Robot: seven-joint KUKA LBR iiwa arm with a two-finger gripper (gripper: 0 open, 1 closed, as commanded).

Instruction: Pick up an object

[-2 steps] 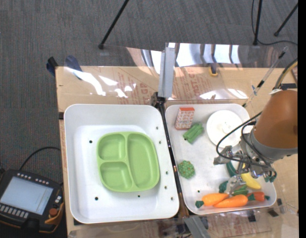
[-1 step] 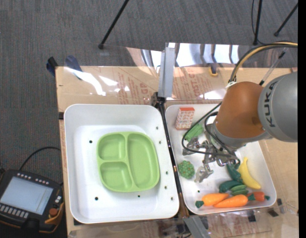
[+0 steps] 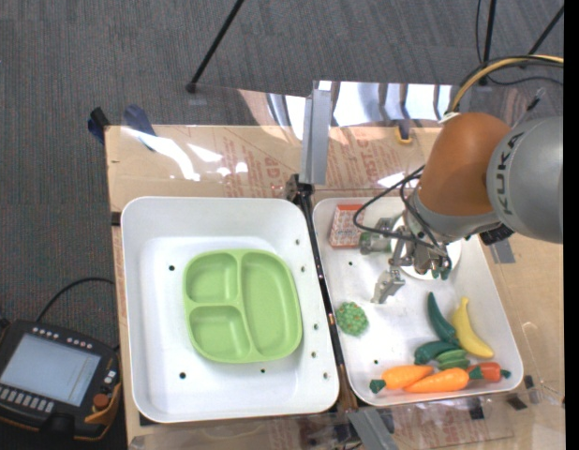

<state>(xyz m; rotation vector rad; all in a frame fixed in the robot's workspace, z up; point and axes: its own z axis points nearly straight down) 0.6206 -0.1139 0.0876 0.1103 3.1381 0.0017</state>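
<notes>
Grey fingers point(image 3: 390, 286) hang over the right bin point(image 3: 486, 279), spread or pressed I cannot tell; green broccoli point(image 3: 353, 319) sits at their seven o'clock, banana point(image 3: 471, 329) at four.

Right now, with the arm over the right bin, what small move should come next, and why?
Probably a short descent onto a chosen object. The gripper hovers above bare bin floor in the right bin, holding nothing visible. The green broccoli lies closest, just down-left, so shifting toward it and lowering seems the most sensible step.
</notes>
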